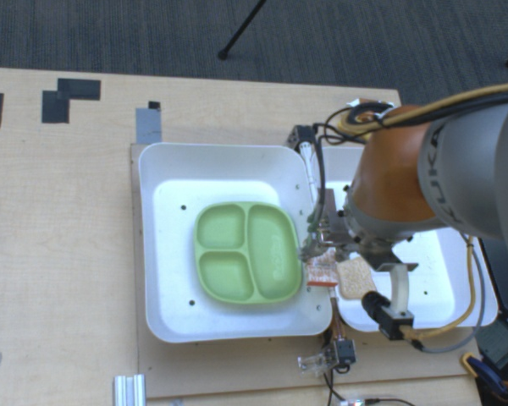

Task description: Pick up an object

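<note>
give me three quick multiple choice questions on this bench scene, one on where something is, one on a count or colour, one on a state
1. Where is the green plate?
A. in the left bin
B. in the right bin
C. on the bare bench

2. How many compartments does the plate have?
A. two
B. three
C. five

3. How does the plate lie?
A. flipped upside down
B. propped on edge against the bin wall
C. flat, hollow side up

Answers:
1. A, it sits on the floor of the left bin, with the arm over the right bin.
2. B, two raised ribs split it into three hollows.
3. C, all three hollows face the camera.
</note>
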{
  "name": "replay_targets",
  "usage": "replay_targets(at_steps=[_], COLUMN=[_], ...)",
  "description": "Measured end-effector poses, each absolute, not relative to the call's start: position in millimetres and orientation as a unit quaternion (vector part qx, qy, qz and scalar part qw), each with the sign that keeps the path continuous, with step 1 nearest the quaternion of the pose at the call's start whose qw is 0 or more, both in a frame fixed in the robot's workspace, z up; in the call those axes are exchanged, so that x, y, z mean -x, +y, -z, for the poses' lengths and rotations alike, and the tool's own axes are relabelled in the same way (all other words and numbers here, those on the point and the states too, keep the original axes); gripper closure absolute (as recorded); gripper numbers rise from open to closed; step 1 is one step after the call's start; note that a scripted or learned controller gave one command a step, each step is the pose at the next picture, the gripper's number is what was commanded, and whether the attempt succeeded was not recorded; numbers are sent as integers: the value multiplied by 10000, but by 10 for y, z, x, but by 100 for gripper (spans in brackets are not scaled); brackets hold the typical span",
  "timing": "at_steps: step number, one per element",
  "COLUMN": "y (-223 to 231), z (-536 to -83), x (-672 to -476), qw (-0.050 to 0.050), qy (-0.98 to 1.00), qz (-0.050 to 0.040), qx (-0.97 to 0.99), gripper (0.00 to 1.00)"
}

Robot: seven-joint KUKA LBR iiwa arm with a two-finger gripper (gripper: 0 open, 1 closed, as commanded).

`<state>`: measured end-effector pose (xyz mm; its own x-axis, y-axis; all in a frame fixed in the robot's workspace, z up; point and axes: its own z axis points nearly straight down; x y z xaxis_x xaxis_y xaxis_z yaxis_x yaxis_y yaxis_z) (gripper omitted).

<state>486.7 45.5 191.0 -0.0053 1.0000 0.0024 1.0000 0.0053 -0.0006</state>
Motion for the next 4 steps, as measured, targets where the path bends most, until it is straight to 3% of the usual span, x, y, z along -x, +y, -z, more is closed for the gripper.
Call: replay_targets(at_steps=[4], y=[486], z=[-2327], x=[-4923], qw=[-12], qy=[-7133], qz=[65], qx=[7009], gripper=[100])
